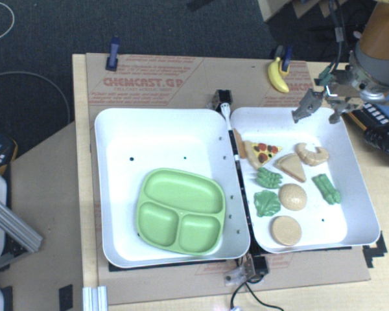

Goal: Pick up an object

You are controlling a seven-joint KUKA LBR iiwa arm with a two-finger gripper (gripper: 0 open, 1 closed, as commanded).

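Gripper [320,107] fingers spread wide apart above the far rim of the right bin [363,193], with nothing between them and nothing touched; the grey wrist with its orange band rises to the upper right. The food pieces lie below and nearer the camera, well apart from the fingers.

Bench top is a brown cardboard sheet [149,76] printed with red lettering, resting on a pale board over dark carpet. Two blue clamps [113,52] grip its far edge, and a yellow plastic banana [277,75] lies by the second one, outside the bins. Cables trail at the front edge and upper left.

The left bin [117,148] is shallow, glossy white, with rounded corners; a pale green divided plate [180,210] with three compartments sits in its near half. The right bin holds small toy foods: a pizza slice [262,151], a tan wedge [291,167], a curled beige piece [310,153], two leafy green pieces [268,190], a green pod [326,189], a round bun [292,197] and a flat tan disc [286,230].
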